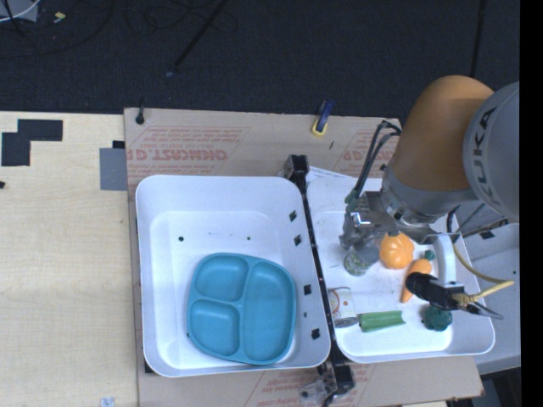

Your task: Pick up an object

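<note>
My gripper (357, 242) hangs low over the upper left part of the right bin (475, 343), under the grey and orange arm. A small clear, greyish object (356, 264) lies right beneath it, and whether the two touch is unclear. Just to its right sits an orange round object (395, 251), with a smaller orange piece (419, 267) beside that. Near the bin's front lie a green cylinder (380, 320) and a dark green lump (437, 318).
The left bin (161, 219) holds a blue divided plate (242, 308). A black divider (307, 253) runs between the bins. Both bins rest on a cardboard sheet (221, 142), with a blue and yellow clip (322, 119) at its far edge.
</note>
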